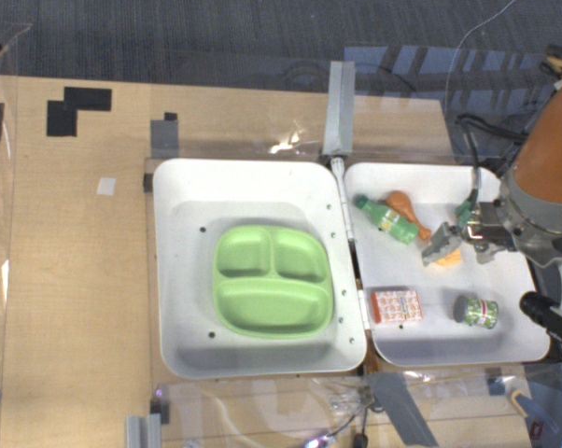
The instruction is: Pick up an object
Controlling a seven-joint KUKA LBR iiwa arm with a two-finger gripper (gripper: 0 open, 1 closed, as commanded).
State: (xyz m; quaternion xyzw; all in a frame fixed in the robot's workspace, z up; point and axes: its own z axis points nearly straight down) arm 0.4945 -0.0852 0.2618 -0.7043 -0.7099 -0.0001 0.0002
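Camera view looks down on both bins, so starting at the near edge: the right bin (519, 343) has a small red and white packet (395, 305) lying flat near its front left corner, and a little can (477, 312) on its side toward the front right. They sit well apart, so either one looks like an easy grab with room for fingers around it

The left bin (183, 194) holds a green divided plate (273, 281), sitting flat in the middle, three compartments, nothing on it that I can see. My guess is it's there as the drop-off spot

Further back in the right bin, the gripper (442, 246) hangs low over a small orange thing (450, 259) that peeks out just under it. The fingers look a bit apart, and I can't see anything pinched between them, so I wouldn't call it a hold. It reads like it's lined up on that orange piece, though the tips may only be touching it

Behind that, a green bottle (386, 218) lies tilted, with an orange carrot-shaped toy (402, 204) touching it on the far side. Those two being bunched together probably makes them the trickier picks

The arm (550, 171) comes in from the right
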